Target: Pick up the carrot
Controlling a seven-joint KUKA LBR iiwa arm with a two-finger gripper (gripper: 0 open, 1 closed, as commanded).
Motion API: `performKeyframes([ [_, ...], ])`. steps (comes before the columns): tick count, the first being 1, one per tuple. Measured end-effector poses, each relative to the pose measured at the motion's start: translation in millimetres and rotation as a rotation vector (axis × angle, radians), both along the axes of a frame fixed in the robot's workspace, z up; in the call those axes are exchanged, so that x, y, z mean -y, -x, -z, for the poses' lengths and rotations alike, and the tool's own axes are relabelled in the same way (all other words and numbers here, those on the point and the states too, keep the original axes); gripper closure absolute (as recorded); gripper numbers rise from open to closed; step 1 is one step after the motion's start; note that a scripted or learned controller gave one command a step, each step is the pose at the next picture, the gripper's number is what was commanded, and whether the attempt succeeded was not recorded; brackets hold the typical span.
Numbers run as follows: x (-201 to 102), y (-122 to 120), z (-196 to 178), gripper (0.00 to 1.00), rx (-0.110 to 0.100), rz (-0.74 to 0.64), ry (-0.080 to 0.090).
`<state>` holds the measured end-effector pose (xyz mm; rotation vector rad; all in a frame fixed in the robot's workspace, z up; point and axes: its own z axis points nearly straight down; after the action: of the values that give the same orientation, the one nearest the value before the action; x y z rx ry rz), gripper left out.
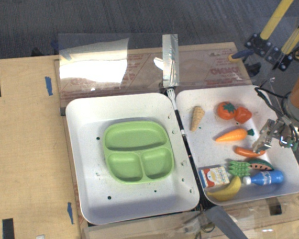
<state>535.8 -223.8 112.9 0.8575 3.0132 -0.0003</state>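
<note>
Banana beside red-and-white labelled carton

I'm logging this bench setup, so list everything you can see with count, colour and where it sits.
bins: two, white, side by side on the bench
divided plate: one, green, middle of left bin
carrot: one, orange with green tip, centre of right bin
ice cream cone: one, tan, right bin near the divider
tomato: one, orange-red, upper right bin
chilli: one, orange-red, below the carrot
carton: one, white and red, lower right bin
banana: one, yellow, bottom edge of right bin
bottle: one, blue, lower right corner
hand: one, metallic, at right bin's right side
</note>
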Motion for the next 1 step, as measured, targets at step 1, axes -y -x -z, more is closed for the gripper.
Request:
performKeyframes([
  [1,-0.4,0.8,1.3,0.00,-0.003,0.000,-0.001],
])
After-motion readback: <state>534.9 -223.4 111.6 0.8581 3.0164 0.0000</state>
